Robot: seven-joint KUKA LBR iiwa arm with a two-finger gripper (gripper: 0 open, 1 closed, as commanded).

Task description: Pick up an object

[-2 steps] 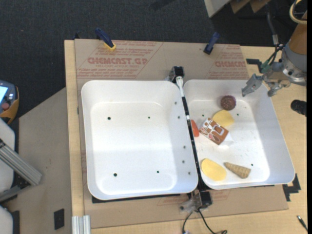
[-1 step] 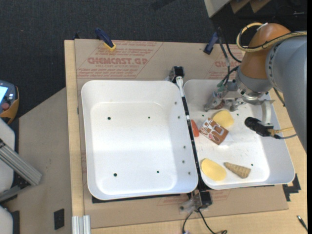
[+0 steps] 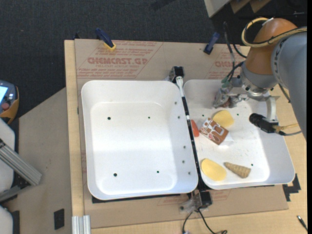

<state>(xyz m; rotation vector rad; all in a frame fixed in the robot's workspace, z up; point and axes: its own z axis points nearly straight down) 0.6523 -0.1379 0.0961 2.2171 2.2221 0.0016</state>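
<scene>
My gripper hangs low over the back of the right bin, below the orange-banded wrist. Just in front of it lies a yellow rounded piece. Against that piece sits a small brown and white patterned box, tilted. A red-orange piece lies by the bin's left wall. Toward the front are a pale yellow disc and a tan cone on its side. Nothing shows held in the gripper.
The left bin stands beside the right one, with a black divider rail between them. A black part with a cable juts over the right bin's right side. Clamps hold the cardboard base at the back.
</scene>
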